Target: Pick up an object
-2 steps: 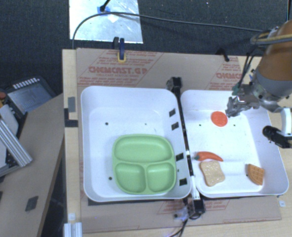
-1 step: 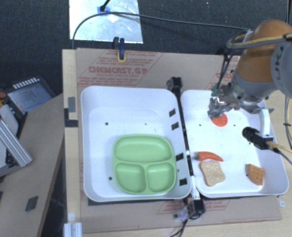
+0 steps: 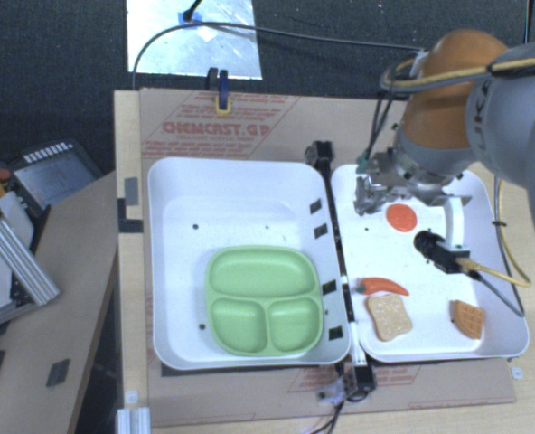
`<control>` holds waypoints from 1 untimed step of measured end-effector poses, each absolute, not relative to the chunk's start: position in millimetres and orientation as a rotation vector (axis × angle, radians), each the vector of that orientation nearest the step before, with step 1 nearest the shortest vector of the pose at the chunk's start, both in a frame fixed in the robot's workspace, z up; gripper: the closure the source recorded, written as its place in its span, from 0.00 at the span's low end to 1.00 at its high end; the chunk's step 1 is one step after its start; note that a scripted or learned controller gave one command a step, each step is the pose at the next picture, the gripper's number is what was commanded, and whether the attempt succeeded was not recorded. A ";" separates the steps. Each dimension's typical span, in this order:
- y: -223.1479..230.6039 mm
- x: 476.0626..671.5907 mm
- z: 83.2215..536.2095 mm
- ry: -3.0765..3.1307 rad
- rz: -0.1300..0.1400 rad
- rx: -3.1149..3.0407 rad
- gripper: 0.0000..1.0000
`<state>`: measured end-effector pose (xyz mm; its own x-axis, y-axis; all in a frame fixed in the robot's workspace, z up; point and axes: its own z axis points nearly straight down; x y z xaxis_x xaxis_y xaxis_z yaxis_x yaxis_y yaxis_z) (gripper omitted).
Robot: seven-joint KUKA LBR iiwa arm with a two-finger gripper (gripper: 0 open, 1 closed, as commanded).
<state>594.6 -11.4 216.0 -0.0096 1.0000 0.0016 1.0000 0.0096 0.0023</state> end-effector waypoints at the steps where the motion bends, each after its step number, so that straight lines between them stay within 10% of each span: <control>1: 38.9 604.9 209.8 2.231 0.004 2.211 1.00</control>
